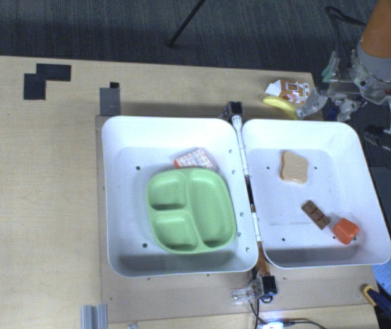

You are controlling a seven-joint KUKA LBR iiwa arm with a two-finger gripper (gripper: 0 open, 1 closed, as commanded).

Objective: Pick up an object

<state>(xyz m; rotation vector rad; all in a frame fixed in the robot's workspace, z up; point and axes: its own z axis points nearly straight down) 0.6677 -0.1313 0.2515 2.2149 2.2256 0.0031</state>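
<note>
Orange band and grey wrist sit way up at the top right corner, with the tool (333, 91) hanging above the counter (38, 204) just past the far rim of the right bin (370, 184); whether it's open or closed I honestly can't tell, too small and cluttered up there. Nothing looks gripped from what I can see.

Pickable stuff is all in that right bin: a tan bread slice (294, 167) lying flat, a small brown chocolate-looking bar (316, 214), and a rounded orange-red lump (346, 231) just beside it. Left bin (113, 204) has a pale green divided plate (191, 209), smooth plastic with three compartments, and a red-and-white packet (194, 159) peeking out behind it.

What could go wrong, my guess: the bread and the bar are flat and low, so the tool could close on air or scrape the slick white floor; the bar and the orange lump are nearly touching, so going for one may shove the other; the lump looks rounded and could squirt out.
</note>
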